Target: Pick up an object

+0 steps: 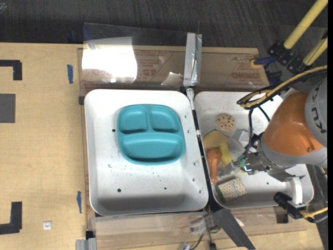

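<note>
Clutter is the main hazard, and it begins at the near edge of the right bin (307, 191), where a small speckled block (232, 188) lies close against the bin's left wall. Just beyond it the gripper (244, 165) is down among the objects, with the orange band of the arm (291, 129) bulking above it on the right. How its claw stands cannot be judged from this slanted view (the wrist hides the tips), so nothing can be called held.

Directly left of the gripper sit an orange carrot-like piece (214, 161) and a yellow piece (226, 151), touching or overlapping each other. My reading is that these are the likeliest targets, and that crowding is the risk: a closing claw could catch two things at once, or nudge one against the wall and slip off it.

Farther back a round tan cookie-like disc (225, 121) lies apart, flat on the floor, likely hard to pinch.

The left bin (99, 139) holds a teal divided plate (151, 133), well away from the arm.
</note>
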Robot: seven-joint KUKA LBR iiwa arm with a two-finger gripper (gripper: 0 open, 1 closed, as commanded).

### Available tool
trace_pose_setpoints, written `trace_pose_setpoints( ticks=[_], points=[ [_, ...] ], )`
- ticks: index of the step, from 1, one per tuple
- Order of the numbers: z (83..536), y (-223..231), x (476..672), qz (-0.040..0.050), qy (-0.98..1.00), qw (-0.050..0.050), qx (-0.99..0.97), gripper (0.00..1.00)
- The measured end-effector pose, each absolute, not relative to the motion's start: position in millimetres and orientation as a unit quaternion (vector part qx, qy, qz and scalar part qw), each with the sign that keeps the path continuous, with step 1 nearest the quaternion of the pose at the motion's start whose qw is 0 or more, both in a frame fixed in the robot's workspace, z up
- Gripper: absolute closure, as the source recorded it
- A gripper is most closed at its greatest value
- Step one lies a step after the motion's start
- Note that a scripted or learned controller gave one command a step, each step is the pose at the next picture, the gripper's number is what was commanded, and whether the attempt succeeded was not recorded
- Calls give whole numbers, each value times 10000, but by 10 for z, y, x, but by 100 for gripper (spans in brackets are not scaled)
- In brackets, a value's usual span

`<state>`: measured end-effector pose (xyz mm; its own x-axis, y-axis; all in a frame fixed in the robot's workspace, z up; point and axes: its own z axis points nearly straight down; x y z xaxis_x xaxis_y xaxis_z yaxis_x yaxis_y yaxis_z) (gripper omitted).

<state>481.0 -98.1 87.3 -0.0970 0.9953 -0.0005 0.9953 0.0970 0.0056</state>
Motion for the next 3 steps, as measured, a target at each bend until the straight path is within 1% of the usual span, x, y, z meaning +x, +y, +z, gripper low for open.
trace_pose_setpoints(
  ticks=[1, 2, 3],
  points=[
    [871, -1033, 5453, 20, 6661, 29, 7458, 0],
    [987, -1034, 5467, 38, 6660, 50, 7460, 100],
    [2156, -549, 5439, 34, 6858, 23, 7278, 100]
  ],
)
